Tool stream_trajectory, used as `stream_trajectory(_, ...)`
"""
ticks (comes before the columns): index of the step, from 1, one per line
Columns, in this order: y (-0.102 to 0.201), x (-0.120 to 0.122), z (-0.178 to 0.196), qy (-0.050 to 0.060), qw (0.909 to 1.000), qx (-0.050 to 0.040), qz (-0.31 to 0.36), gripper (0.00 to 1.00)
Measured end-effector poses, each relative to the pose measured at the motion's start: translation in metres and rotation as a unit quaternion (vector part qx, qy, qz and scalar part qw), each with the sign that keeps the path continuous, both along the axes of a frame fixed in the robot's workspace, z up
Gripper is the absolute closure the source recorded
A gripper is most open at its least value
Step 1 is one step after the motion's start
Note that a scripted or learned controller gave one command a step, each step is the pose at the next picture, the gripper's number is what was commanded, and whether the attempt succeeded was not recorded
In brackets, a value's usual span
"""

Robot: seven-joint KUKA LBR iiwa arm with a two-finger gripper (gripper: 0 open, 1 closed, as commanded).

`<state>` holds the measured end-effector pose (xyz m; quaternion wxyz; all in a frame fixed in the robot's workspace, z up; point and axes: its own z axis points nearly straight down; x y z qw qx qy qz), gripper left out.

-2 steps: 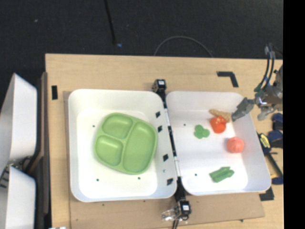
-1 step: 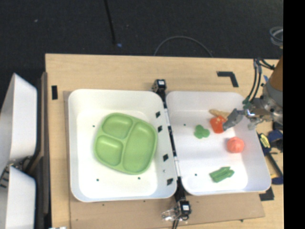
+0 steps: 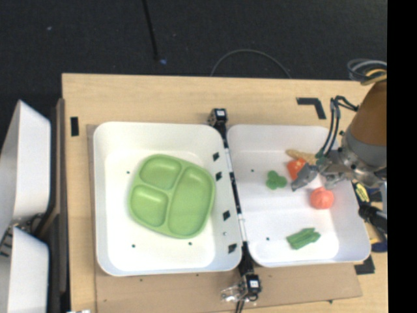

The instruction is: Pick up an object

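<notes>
toys lie in the right bin (image 3: 260,243): a red tomato (image 3: 320,198), a green broccoli piece (image 3: 276,180), a green bean pod (image 3: 303,238). hand (image 3: 313,173) sits low above them, fingers spread apart, clamping nothing. a green divided plate (image 3: 172,195) fills the left bin (image 3: 111,240).

No text, label, brand, number or sign can be read anywhere on the bench, the bins or the things in them.
</notes>
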<state>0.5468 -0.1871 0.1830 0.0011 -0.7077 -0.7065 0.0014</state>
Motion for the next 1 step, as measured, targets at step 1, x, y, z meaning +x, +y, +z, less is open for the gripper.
stream_trajectory(1, -0.0018, -0.0067, -0.0586, -0.001, 1.0, 0.0017, 0.001, 0.0)
